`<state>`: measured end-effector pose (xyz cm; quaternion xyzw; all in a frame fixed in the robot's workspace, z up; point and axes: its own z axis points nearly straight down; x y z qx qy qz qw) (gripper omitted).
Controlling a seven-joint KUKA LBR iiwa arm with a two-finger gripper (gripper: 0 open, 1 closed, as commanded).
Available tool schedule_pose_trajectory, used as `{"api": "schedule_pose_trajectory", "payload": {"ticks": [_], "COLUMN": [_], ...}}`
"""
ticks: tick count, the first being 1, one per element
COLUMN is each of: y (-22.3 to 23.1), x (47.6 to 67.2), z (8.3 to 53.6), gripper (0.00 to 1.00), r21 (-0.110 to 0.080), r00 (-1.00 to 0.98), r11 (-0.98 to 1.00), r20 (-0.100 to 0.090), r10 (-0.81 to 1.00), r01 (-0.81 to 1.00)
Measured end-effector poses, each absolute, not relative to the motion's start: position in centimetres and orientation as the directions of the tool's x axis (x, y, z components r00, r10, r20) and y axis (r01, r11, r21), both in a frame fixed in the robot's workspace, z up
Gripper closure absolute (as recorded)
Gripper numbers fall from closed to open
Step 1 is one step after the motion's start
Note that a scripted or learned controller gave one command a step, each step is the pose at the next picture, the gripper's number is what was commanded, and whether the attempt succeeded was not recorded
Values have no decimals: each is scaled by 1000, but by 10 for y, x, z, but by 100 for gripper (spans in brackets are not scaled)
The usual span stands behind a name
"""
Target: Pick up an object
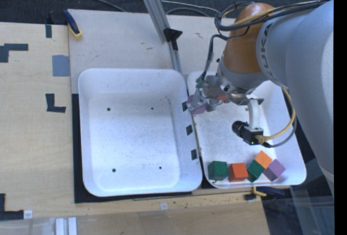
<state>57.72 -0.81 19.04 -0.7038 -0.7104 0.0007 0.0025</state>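
Note:
My gripper [201, 101] hangs over the top-left corner of the right bin [238, 144], close to the rim between the two bins. A small mauve block [197, 108] sits between its fingertips, and the gripper is shut on it. Along the right bin's front edge lies a row of blocks: a dark green block [218, 170], a red-orange block [237, 172], a second green block [255, 170], an orange block [263, 159] and a purple block [275, 170]. The arm's orange band [244, 52] and grey body cover the bin's back right part.
The left bin [92, 120] lies next to the gripper on its left. A slanted metal rail [154, 3] comes down to the bins' back edge. A black cable end [246, 132] hangs from the wrist over the right bin.

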Motion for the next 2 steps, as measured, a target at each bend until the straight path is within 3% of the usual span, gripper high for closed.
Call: {"api": "schedule_pose_trajectory", "payload": {"ticks": [1, 2], "y": [-22, 59], "x": [583, 554], "z": [191, 218], "gripper": [100, 100], "r21": [-2, -2], "r00": [-1, -11], "r11": [1, 11], "r20": [-1, 3], "r10": [1000, 1000], "r01": [1000, 1000]}}
